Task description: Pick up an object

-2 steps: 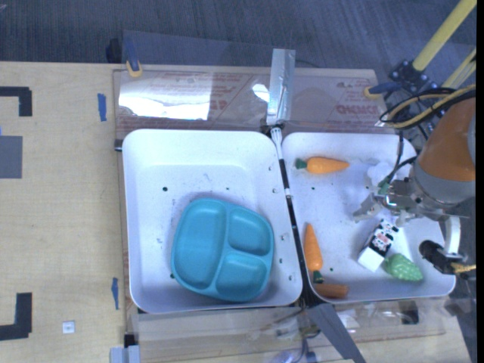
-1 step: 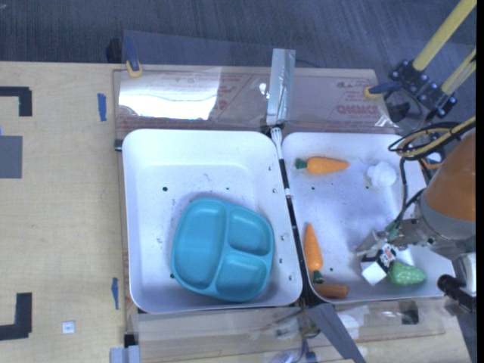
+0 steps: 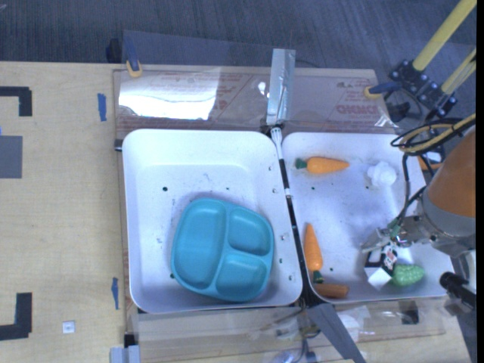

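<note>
green toy (image 3: 409, 274) lies half hidden beneath the hand (image 3: 390, 254).

Illumination is bright and even, from overhead. Both white bins (image 3: 200, 153) render near overexposure, with little surface detail. A strong glare patch sits on the clear panel (image 3: 170, 97) behind the left bin. Shadows are soft and short; a faint bluish shadow lies on the right bin floor beside the arm (image 3: 454, 195). Focus is moderate and fine detail is soft throughout. The dark floor (image 3: 227, 6) shows mild noise.
</note>
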### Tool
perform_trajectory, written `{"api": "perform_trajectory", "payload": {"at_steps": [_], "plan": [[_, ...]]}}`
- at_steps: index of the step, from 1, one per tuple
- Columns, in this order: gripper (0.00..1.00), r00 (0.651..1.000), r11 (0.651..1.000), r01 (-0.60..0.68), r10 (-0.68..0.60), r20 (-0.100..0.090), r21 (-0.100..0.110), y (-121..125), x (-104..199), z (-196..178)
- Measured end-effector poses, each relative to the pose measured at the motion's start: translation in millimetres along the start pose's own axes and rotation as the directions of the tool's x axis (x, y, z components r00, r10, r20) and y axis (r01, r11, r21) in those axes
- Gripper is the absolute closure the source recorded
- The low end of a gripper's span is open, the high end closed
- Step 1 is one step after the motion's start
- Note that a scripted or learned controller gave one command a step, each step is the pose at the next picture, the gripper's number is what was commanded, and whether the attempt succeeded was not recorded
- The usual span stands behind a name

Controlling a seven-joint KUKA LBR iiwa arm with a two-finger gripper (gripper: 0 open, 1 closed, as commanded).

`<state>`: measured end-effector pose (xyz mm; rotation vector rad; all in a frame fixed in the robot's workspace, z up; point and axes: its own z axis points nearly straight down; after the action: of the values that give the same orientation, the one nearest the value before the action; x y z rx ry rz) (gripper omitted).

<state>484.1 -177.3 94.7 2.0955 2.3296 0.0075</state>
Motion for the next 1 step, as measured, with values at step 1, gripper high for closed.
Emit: {"api": "perform_trajectory", "payload": {"at_steps": [1], "plan": [[1.0, 0.99, 0.99, 0.144, -0.144, 0.006, -0.003, 3.8, 36.2, 5.8]]}}
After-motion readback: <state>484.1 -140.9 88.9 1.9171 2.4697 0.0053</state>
